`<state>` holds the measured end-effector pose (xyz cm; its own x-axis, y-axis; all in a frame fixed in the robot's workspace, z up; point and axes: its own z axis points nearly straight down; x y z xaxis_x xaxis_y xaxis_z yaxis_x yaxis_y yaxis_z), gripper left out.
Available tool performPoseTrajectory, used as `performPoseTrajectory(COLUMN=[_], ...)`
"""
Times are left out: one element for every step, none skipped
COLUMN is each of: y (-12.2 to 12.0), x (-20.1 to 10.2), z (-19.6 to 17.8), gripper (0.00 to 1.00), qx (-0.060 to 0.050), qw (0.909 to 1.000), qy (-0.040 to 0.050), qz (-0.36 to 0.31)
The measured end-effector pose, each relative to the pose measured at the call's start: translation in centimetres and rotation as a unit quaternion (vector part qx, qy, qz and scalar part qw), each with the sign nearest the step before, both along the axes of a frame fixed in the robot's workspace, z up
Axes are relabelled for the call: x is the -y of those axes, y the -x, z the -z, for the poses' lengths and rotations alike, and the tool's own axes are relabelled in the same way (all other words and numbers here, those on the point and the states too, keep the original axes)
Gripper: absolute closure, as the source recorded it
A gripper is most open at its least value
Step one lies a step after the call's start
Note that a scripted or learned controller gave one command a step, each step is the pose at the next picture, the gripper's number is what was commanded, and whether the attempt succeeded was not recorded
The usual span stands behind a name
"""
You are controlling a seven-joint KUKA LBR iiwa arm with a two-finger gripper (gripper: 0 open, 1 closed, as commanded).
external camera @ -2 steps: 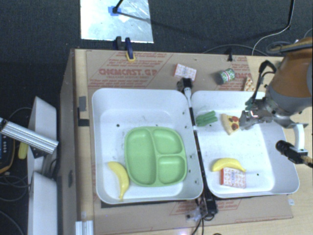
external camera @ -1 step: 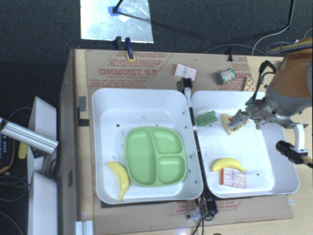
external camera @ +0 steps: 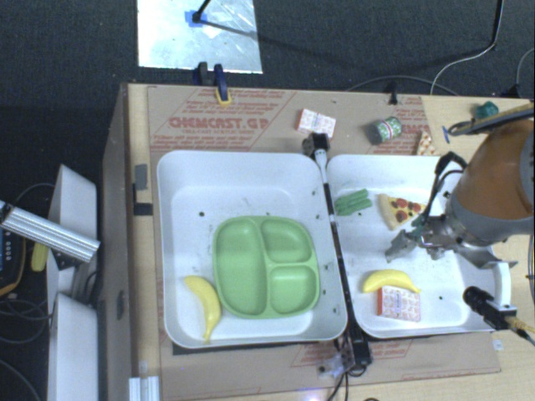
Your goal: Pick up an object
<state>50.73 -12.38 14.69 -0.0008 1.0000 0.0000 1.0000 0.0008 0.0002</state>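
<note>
In the right shallow white bin [external camera: 368,324], the two-finger metal gripper [external camera: 399,246] is seen with jaws spread and nothing between them, just above a yellow plastic banana [external camera: 389,281] and below a triangular toy pizza slice [external camera: 399,210].

One fixed camera looks down at a slant on both white bins [external camera: 251,164]; arm [external camera: 497,182] enters from right.

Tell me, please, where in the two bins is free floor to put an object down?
Left bin: bare floor along the far side, behind the green divided plate; its banana crowds the near corner. Right bin: crowded around the green pods, pizza slice, second banana, red-white box and gripper.
</note>
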Motion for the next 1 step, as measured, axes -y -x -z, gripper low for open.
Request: performPoseTrajectory(y=[2.02], x=[-3.88], z=[6.27], gripper=[0.00], qx=[0.001], qw=[1.0000], qy=[-0.0001], qz=[-0.001])
